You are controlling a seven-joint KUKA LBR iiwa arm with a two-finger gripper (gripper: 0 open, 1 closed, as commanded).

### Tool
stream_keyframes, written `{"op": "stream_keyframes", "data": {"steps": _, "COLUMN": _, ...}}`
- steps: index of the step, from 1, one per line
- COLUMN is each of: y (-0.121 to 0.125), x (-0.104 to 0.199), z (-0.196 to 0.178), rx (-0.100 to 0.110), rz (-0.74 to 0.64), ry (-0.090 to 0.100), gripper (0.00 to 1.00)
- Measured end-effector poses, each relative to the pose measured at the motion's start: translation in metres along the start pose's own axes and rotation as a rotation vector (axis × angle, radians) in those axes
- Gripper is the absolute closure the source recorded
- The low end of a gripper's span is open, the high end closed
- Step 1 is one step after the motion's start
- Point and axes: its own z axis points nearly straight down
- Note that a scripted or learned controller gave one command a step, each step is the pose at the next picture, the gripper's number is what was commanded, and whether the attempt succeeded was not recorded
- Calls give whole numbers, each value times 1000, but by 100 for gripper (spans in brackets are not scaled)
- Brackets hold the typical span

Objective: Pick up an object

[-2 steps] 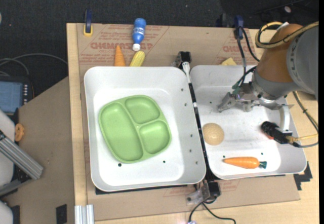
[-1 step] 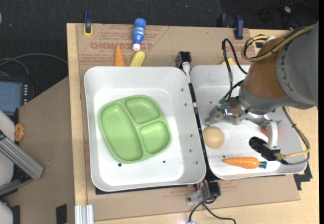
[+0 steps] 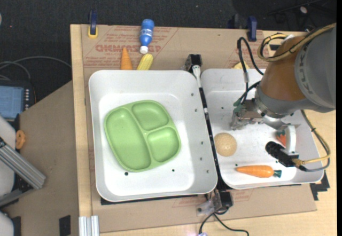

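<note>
While the right bin (image 3: 219, 91) was overhung by the arm (image 3: 299, 77), the approach was judged unfinished: the gripper (image 3: 243, 117) was held over bare floor, and whether open or closed could not be told. A carrot (image 3: 255, 171) and a tan ball (image 3: 225, 144) were seen nearby, ungrasped; a shift and descent were needed.

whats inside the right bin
The right bin holds a tan ball and, nearer its front edge, an orange carrot. A small red-orange piece peeks out beside the arm. The arm covers the bin's back right part, so whatever lies under it is hidden.
</note>
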Motion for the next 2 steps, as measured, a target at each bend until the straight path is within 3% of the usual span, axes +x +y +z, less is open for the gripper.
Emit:
{"op": "stream_keyframes", "data": {"steps": 1, "y": 0, "x": 0, "z": 1, "rx": 1, "rz": 1, "ry": 0, "gripper": 0}}
{"op": "stream_keyframes", "data": {"steps": 2, "y": 34, "x": -21, "z": 11, "rx": -4, "rz": -1, "ry": -3, "gripper": 0}}
